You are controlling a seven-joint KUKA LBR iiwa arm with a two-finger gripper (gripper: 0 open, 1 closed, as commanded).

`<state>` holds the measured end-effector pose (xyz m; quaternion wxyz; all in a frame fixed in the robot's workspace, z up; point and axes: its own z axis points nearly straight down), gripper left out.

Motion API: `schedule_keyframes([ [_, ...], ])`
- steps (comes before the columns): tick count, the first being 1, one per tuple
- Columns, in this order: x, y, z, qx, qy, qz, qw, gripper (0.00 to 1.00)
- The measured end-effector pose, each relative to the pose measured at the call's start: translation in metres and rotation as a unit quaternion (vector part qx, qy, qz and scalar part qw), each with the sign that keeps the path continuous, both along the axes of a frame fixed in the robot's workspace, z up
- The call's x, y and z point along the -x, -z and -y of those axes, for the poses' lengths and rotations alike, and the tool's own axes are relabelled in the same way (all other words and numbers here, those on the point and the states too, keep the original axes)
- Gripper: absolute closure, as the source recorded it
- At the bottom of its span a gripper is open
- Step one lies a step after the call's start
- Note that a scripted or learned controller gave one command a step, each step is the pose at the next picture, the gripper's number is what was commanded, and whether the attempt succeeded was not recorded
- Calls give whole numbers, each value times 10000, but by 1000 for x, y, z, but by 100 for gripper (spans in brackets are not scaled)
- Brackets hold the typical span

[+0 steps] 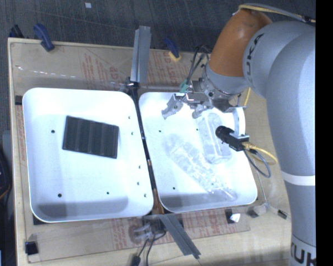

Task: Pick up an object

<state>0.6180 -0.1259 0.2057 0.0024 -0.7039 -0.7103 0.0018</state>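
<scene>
We see gripper (184, 108) spread, holding nothing, at top of right bin (155, 148). Clear plastic bottles (202, 159) lie just below it, mid-bin. We judge: descend centred over one bottle, close across its narrow width.

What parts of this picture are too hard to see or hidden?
- The gripper in the camera view: too small and blurred to tell how it is set.
- The clear plastic things in the right bin: see-through on white, so their shapes and number are unclear.
- The right bin's far corner: hidden by the arm.
- The dark ridged pad in the left bin: too small to tell what it is.
</scene>
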Motion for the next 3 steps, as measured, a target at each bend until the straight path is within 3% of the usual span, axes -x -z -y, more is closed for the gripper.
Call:
schedule_keyframes([
  [1,-39,-86,-18,4,25,29,10000,0],
  [2,-5,-5,-4,10,2453,-9,9694,0],
  [3,-5,-5,-4,9,2452,-8,9695,0],
])
